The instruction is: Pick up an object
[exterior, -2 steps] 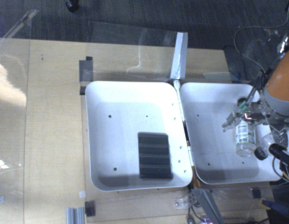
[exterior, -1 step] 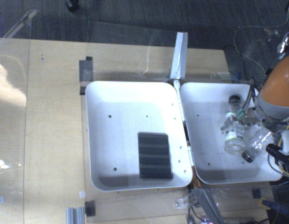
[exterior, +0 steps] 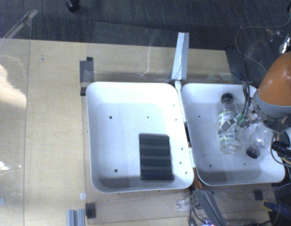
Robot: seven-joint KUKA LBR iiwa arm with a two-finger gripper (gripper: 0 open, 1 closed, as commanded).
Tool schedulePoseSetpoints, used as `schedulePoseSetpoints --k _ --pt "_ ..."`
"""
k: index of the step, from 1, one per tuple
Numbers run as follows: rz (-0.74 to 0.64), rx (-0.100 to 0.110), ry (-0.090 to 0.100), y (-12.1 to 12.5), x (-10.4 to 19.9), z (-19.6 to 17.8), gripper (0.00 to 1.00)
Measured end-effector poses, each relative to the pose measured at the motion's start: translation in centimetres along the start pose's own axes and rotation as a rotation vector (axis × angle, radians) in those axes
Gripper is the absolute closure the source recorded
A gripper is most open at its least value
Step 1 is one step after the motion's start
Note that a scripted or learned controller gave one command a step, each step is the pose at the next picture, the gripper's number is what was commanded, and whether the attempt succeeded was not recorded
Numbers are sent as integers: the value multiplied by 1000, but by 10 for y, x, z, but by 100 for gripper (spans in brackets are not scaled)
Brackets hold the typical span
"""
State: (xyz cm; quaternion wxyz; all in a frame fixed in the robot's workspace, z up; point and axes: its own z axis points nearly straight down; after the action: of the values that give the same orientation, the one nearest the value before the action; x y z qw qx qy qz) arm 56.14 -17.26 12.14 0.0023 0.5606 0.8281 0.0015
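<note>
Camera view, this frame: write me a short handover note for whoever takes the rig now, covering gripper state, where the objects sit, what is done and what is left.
Gripper: low over the right bin, beside the clear bottle; whether it is open or shut cannot be told from this angle, and nothing is seen held.
Objects: a clear plastic bottle with a dark cap lies in the right bin. A second clear bottle lies next to it, partly under the arm. A black ribbed block lies flat in the left bin.
Done: the arm has reached the bottles.
Left: no pick is confirmed; grasp and lift one object.
</note>
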Motion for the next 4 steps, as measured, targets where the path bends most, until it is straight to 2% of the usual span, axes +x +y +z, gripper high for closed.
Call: schedulePoseSetpoints --k 1,2,3,4 --pt "-48 16 4 27 -34 23 0" --pt "46 24 20 84 -67 38 0" --pt "-170 -5 3 51 -37 34 0" --pt "-191 23 24 90 -55 35 0"
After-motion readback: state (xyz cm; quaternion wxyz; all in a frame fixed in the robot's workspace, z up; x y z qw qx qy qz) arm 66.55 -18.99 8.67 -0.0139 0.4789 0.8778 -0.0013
